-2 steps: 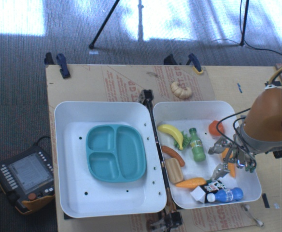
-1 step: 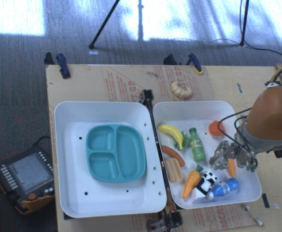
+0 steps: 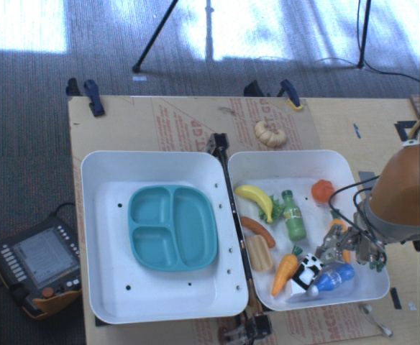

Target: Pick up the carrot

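Observation:
The carrot (image 3: 283, 273), orange with a green top, lies slanted near the front of the right bin (image 3: 296, 158). It rests between a tan bread piece (image 3: 259, 253) and a black-and-white toy (image 3: 308, 270). My gripper (image 3: 348, 248) hangs over the right side of the same bin, about a hand's width to the right of the carrot and just above a blue bottle (image 3: 332, 277). Nothing can be made out in the gripper's grasp. A small orange item (image 3: 336, 226) is partly hidden behind the gripper.
The right bin also holds a banana (image 3: 257, 198), a green bottle (image 3: 293, 215), a sausage (image 3: 257, 231) and a red-orange piece (image 3: 323, 190). A teal divided plate (image 3: 172, 227) lies in the left bin (image 3: 95, 192). A beige item (image 3: 270, 133) sits on the bench behind the bins.

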Controlling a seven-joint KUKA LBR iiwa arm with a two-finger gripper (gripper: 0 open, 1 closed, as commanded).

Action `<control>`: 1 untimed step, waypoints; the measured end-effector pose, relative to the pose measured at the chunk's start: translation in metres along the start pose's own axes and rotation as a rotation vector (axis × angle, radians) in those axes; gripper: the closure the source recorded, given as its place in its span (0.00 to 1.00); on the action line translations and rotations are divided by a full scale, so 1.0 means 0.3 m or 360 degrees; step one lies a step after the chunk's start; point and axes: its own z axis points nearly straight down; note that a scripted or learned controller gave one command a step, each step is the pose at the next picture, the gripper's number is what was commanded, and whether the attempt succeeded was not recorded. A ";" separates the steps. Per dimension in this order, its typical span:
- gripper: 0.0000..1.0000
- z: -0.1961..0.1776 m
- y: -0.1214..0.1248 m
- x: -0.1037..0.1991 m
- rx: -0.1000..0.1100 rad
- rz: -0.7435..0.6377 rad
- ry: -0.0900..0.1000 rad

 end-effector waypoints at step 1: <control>1.00 -0.105 0.315 -0.110 0.0001 0.0029 -0.0003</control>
